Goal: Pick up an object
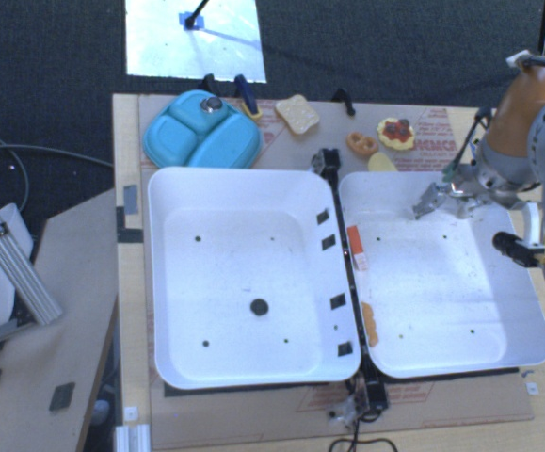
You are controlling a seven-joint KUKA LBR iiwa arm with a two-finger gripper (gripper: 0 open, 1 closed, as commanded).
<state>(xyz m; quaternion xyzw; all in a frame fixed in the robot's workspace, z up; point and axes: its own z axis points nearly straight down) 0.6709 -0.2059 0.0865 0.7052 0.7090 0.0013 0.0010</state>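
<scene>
- The gripper [430, 203] hangs over the far part of the right bin [526, 342], near its back rim; the arm [526, 130] reaches in across that bin's right rim.
- Whether the gripper is spread or pressed together cannot be told; it appears as a blur of grey metal.
- A small dark disc [259, 306] lies alone in the left bin [173, 281], a little nearer than the middle of the floor. It is well apart from every wall, with open floor on all sides, and well apart from the gripper.
- A small orange piece [369, 323] lies against the right bin's left wall, just beside the divider [347, 252] between the bins, so it is tight on that side and open toward the bin's middle.
- The two bins touch along the divider, where black clips sit.
- Behind the bins, on the bench, a blue tray [201, 132] stands near the left bin's back rim.
- A toast slice [297, 114], a pretzel [361, 142], a tart [396, 132] and a yellow piece [381, 163] lie near the right bin's back left corner.
</scene>
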